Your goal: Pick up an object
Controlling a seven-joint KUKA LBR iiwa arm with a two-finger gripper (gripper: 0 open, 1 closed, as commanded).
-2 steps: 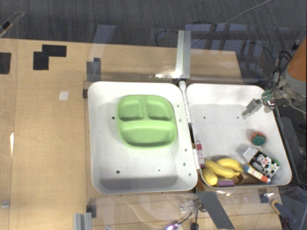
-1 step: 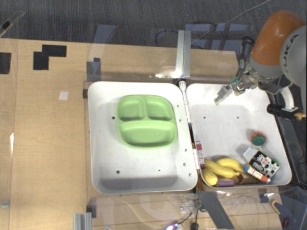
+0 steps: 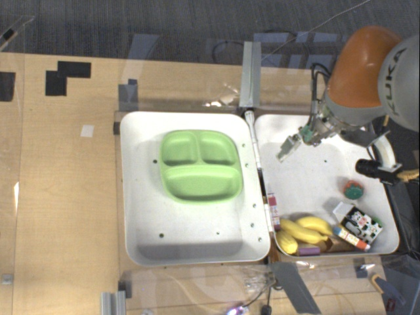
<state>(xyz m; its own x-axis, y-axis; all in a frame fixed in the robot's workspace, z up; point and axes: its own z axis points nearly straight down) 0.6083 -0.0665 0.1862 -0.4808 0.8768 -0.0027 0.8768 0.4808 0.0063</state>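
My gripper [image 3: 287, 148] hangs over the upper left part of the right bin [image 3: 308, 176], below the arm's orange band [image 3: 357, 67]. No object shows at its tip. The loose objects lie along the bin's lower right: a bunch of yellow bananas [image 3: 303, 231], a small green and red round thing [image 3: 354, 190], a black and white patterned box [image 3: 362, 223] and a purple item [image 3: 312, 249] under the bananas. All of them lie well apart from the gripper, below and to its right.
The left bin [image 3: 141, 228] holds a green divided plate [image 3: 199, 165]. A metal rail [image 3: 250, 77] runs between the bins at the back. A black handle-like part [image 3: 375, 169] juts over the right bin's right edge.
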